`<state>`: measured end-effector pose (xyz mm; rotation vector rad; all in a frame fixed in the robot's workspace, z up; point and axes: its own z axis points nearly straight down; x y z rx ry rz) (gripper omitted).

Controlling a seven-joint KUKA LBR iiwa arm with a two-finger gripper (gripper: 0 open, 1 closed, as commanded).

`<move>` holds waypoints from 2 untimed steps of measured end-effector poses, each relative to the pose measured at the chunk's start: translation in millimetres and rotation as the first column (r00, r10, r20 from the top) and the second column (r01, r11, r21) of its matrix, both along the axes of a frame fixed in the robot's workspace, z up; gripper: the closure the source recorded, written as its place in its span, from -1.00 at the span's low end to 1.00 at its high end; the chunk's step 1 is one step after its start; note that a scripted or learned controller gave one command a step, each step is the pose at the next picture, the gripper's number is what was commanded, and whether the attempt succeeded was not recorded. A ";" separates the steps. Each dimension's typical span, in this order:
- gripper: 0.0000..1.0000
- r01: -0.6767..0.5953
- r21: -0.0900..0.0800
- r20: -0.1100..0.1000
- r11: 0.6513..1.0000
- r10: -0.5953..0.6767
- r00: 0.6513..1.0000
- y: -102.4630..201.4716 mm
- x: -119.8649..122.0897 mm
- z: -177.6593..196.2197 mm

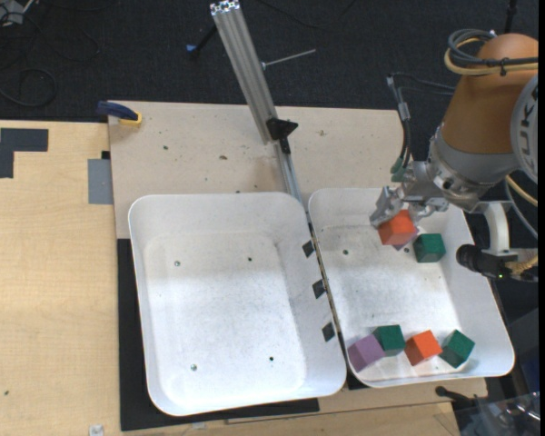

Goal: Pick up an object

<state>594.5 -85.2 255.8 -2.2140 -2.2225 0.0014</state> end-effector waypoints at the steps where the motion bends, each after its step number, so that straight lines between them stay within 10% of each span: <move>1: 1.00 0.001 0.000 -0.003 1.000 -0.001 1.000 49.1 -17.1 -14.2; 2: 1.00 0.000 0.000 -0.002 1.000 0.000 1.000 98.1 -39.6 -9.6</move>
